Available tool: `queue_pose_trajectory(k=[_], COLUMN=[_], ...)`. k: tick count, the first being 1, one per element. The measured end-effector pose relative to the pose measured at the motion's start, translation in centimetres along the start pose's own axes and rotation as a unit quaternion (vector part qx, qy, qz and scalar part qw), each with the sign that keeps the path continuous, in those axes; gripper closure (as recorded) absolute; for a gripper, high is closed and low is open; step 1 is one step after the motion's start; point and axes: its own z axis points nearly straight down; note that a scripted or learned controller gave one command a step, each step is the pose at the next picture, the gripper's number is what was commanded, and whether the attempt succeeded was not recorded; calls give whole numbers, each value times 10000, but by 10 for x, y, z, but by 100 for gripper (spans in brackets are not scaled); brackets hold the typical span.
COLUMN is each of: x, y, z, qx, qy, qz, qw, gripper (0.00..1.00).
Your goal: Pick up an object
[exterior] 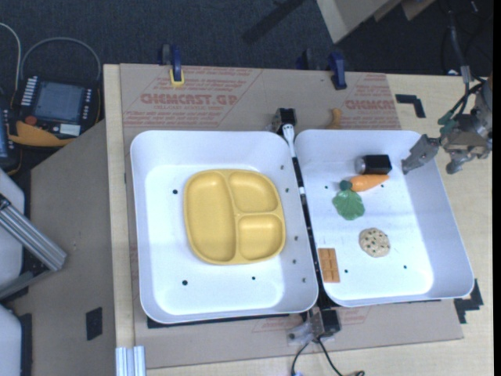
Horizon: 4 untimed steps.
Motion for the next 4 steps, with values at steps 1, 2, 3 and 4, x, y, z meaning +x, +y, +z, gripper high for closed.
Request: queue_pose_trajectory(k=[1,2,3,4], x=[1,-2,-7,-9], y=[2,0,6,5], z=[-7,56,103,146], qx=[-63,-30,-37,-34], qy=[-14,-1,-4,-2], qz=[-17,-12,-15,-14], qw=[10000,10000,10000,10000], gripper=[0,0,0,0])
